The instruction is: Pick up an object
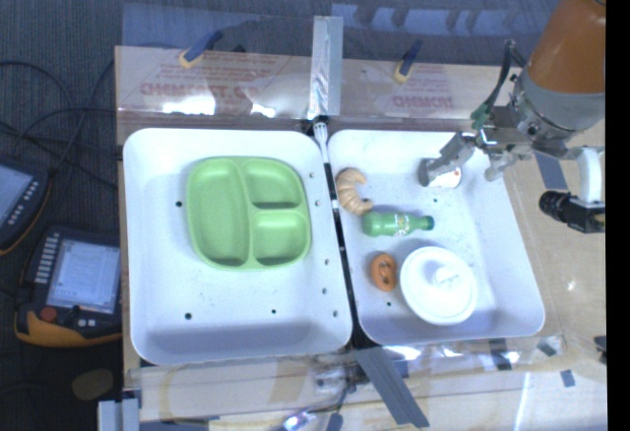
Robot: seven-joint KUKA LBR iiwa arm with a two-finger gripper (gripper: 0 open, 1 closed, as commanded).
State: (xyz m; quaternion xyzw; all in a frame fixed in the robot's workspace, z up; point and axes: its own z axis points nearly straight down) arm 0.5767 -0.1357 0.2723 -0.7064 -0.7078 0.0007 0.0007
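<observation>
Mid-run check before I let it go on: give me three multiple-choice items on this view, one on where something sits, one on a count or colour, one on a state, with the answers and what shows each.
1. Where does the light green divided plastic tray lie?
A. in the left white bin
B. in the right white bin
C. on the bench outside both bins

2. How many things lie in the right bin, leaving out the gripper?
A. two
B. four
C. six

3. How does the green plastic bottle rest?
A. upright on its base
B. on its side
C. propped on the tray

Answers:
1 A, the tray lies flat on the left bin's floor.
2 B, the tan croissant-shaped piece, the bottle, the small orange round piece and the white round lidded bowl.
3 B, its length runs flat along the bin floor, cap pointing towards the grey two-finger gripper side.
</observation>
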